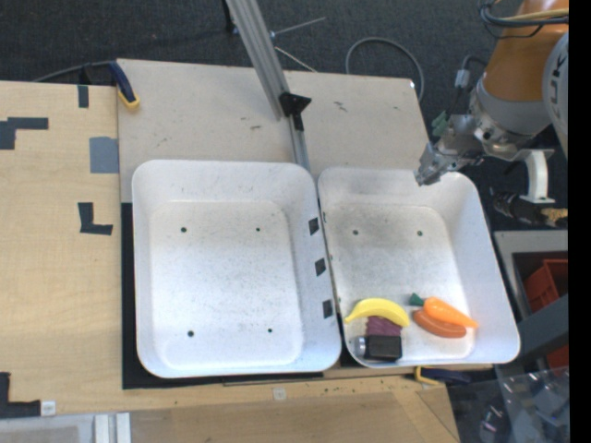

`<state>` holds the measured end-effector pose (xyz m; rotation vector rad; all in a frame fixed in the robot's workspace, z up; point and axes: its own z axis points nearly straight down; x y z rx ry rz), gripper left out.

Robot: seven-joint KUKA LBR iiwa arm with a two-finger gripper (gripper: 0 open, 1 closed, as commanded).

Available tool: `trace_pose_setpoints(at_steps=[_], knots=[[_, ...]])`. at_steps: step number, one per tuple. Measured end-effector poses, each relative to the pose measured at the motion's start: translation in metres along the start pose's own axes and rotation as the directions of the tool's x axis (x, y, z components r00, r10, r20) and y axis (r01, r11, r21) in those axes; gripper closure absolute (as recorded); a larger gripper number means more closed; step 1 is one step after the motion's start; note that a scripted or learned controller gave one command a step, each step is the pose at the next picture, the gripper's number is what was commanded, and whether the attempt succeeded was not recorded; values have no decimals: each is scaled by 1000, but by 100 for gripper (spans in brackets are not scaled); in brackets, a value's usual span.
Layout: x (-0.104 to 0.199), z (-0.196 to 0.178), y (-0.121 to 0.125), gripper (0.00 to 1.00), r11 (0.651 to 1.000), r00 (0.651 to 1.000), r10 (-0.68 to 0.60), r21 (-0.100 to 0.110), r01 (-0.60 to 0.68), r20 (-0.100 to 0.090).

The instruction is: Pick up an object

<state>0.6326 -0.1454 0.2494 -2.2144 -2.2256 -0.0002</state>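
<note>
Near edge of the right bin [489,247]: banana [377,311], carrot [443,318] and a dark block [381,344] bunched at the near corners, banana lying on the block, carrot just beside. Gripper [428,175] sits over the bin's far right corner, well apart from all of them, nothing seen in it; how wide it's open can't be told. Risk: tight cluster against the wall means a descent likely clips the rim or nudges neighbours, giving a failed or double grasp.

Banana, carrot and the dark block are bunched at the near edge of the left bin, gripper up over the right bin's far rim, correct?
Wrong bin. The camera view shows the yellow toy banana, orange toy carrot and dark rectangular block at the near edge of the right white bin. The gripper part is correct.
</note>
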Motion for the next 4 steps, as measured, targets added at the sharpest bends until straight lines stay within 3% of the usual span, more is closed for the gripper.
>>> trace_pose_setpoints(at_steps=[4], knots=[[231,10,-36,100,1000,1000,-3,2,3,0]])
